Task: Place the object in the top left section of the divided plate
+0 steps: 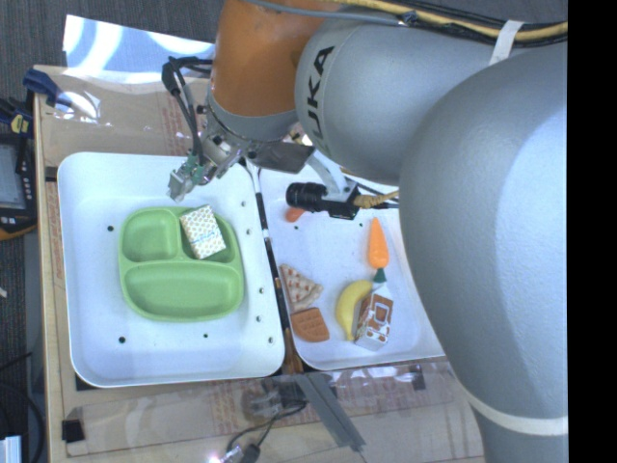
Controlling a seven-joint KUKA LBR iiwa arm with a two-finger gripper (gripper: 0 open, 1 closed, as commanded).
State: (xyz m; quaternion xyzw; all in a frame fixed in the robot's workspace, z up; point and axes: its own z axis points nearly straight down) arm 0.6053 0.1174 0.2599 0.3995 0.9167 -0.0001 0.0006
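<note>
The arm [453,162] sits closest to the lens, a bulky grey body covering the right of the view with an orange band above the wrist, reaching across toward the left bin [87,345]. Its gripper [183,183] hangs low over the upper part of that bin, just above the far rim of the divided plate [178,297]; the tip is small and partly blurred, so whether it is spread or closed cannot be told, and nothing can be seen held in it. The one green divided plate has three sections: two small ones along the top and one long one below. The object [202,231], a small box with a pale patterned face, rests in the top right section, tilted and leaning against the ridge between the two small sections; it lies just below and right of the gripper tip and looks apart from it. The right bin [318,355] holds one orange carrot [377,244], one yellow banana [349,306], one pizza slice [300,285], one round brown cookie-like piece [310,325], one boxy white and brown toy [374,319] touching the banana, and one small red piece [294,214] beside a black cylindrical part on the arm
</note>
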